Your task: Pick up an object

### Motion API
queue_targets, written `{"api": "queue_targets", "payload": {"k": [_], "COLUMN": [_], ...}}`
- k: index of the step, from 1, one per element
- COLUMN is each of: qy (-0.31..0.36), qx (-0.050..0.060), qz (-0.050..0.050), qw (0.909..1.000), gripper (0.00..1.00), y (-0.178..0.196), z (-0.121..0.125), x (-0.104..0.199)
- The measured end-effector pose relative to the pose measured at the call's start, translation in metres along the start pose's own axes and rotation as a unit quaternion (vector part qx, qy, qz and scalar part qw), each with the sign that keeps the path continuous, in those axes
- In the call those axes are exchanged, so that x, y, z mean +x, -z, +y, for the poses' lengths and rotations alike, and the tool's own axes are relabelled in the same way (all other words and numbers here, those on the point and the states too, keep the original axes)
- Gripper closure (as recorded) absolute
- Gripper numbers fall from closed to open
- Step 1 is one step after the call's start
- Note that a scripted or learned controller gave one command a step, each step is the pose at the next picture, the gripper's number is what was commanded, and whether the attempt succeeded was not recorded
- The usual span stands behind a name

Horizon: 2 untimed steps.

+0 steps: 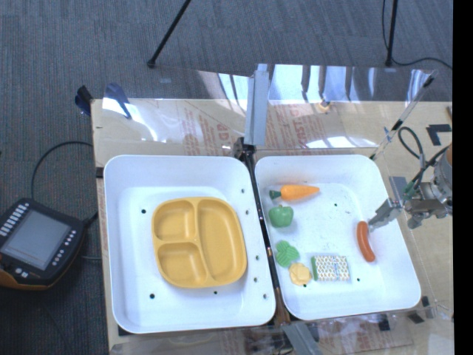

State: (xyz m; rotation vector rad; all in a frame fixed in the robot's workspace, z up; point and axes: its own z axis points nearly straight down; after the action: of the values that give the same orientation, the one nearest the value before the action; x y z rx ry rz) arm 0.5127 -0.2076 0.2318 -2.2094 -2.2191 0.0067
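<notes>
Gripper (387,211) is hanging over the right bin's (384,287) right rim, reaching in from the right. Whether it is released or clenched: cannot tell at this size. Nothing is showing in its grasp.

Nearest candidate: toy sausage (365,241), lying flat on the bin floor just below and left of the tool tip, long axis running roughly up-down in the view, apart from the other items. Judging it light, stiff plastic, smooth and rounded, so likely to roll or squirt out. Best hold: across the narrow middle, closing square to its length.

Others in the same bin: toy carrot (295,192), green pepper (281,215), leafy green piece (287,254), small yellow piece (300,274), patterned packet (330,268). Left bin (126,191) is holding a yellow divided plate (198,241).
</notes>
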Motion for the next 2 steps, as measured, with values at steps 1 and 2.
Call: {"api": "queue_targets", "payload": {"k": [1,2], "qy": [0.014,0.013], "qx": [-0.002,0.002], "qz": [0.000,0.003], "qw": [0.9999,0.9999], "gripper": [0.00,1.00], "y": [-0.1361,-0.1316], "z": [0.0449,0.0428], "x": [-0.0026,-0.0016]}}
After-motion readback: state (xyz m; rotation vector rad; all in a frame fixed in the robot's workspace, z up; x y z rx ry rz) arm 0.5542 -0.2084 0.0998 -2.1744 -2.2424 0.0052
